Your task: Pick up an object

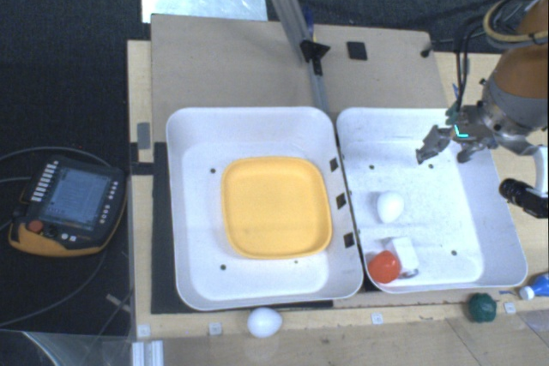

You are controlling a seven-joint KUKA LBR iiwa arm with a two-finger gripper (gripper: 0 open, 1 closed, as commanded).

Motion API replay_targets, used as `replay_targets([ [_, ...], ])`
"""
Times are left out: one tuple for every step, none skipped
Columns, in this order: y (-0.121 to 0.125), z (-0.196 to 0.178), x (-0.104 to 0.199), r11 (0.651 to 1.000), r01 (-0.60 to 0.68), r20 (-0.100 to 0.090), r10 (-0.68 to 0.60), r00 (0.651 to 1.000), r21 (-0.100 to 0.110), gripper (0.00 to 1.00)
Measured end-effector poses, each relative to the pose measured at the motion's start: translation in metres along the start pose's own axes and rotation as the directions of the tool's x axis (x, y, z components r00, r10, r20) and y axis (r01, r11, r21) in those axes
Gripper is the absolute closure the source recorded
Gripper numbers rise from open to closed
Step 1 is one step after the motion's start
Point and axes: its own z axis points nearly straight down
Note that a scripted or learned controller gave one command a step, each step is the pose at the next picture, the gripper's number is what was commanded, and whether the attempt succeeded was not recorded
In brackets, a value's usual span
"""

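Note:
The right bin (493,210) holds three things: a white egg-shaped object (390,206) near its middle, and a red ball (383,267) touching a small white block (403,253) in its near left corner. My gripper (448,152) hangs over the far right part of this bin, up and to the right of the egg. Its two dark fingers stand spread apart and open, with nothing between them. A square yellow plate (277,207) lies in the left bin (193,184).
A second white egg (264,322) lies on the bench in front of the left bin. A green ball (481,307) and a blue object (536,287) sit by the right bin's near right corner. A teach pendant (64,210) rests far left.

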Motion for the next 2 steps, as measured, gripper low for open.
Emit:
replay_targets([
  [0.0, 0.0, 0.0, 1.0, 0.0, 0.0, 0.0, 1.0, 0.0, 0.0],
  [0.0, 0.061, -0.005, 1.0, -0.001, 0.0, 0.001, 1.0, 0.004, 0.0],
])
